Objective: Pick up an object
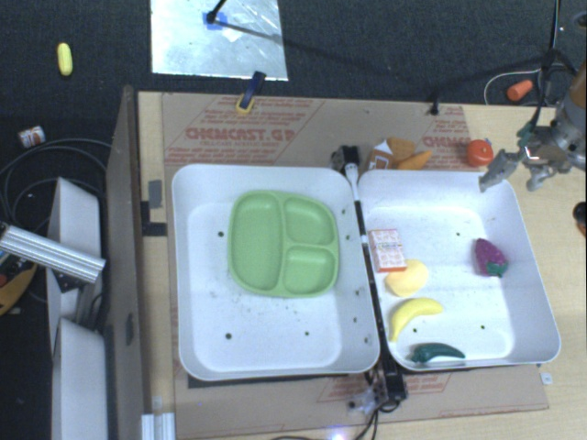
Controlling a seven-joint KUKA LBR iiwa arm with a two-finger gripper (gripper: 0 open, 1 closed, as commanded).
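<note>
Right bin (pixel 527 246), near to far: green pepper (pixel 437 352), banana (pixel 414 315), yellow lemon-like piece (pixel 406 278), small red-and-white box (pixel 386 249), purple eggplant (pixel 489 257). Left bin (pixel 197 273) holds a green divided plate (pixel 281 244). My claw (pixel 515 173) hovers above the right bin's far right corner, fingers spread, grasping nothing.

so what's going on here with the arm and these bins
A grey robot arm's gripper hangs at the far right corner of the right white bin, with its fingers spread and nothing between them. That bin holds a purple toy eggplant, a yellow toy banana, a small red and white box and a dark green toy pepper. The left white bin holds a green divided plate.
</note>
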